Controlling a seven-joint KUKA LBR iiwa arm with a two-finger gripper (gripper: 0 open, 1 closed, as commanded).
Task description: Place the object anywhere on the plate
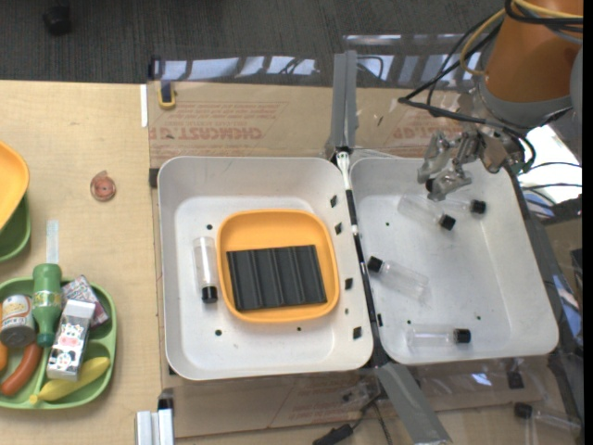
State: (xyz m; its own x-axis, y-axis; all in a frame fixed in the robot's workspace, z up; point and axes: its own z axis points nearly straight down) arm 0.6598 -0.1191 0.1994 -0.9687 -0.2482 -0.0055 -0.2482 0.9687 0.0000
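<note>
Clear plastic vials with black caps are the things to be moved, and several lie in the right white bin (533,276), while the yellow plastic plate (278,225) with its dark ribbed insert sits in the middle of the left white bin (181,341).

Going by size: the grey arm with its orange band (537,40) comes in over the right bin's far right corner, trailing cables. Below it the two-finger gripper (443,182) hangs low over the far part of the right bin; its metal fingers are a small tangle from this height, and I cannot tell whether they are spread or pressed together, nor whether anything sits between them.

Next the vials. One vial (424,213) lies just beside the gripper, near the bin's far edge, with its cap toward the right. Another vial (398,274) lies by the left wall, a third vial (434,338) along the near edge. A loose-looking black cap (478,207) rests near the far right corner. A fourth vial (204,267) lies in the left bin, just beside the plate's left rim, not on it.

Judging by looks, these tubes are light, stiff and smooth, and round enough to roll away under a glancing touch. Pinching across the middle of the barrel, fingers square to its long axis, seems safest; the cap end offers a duller, perhaps less slippery surface.
</note>
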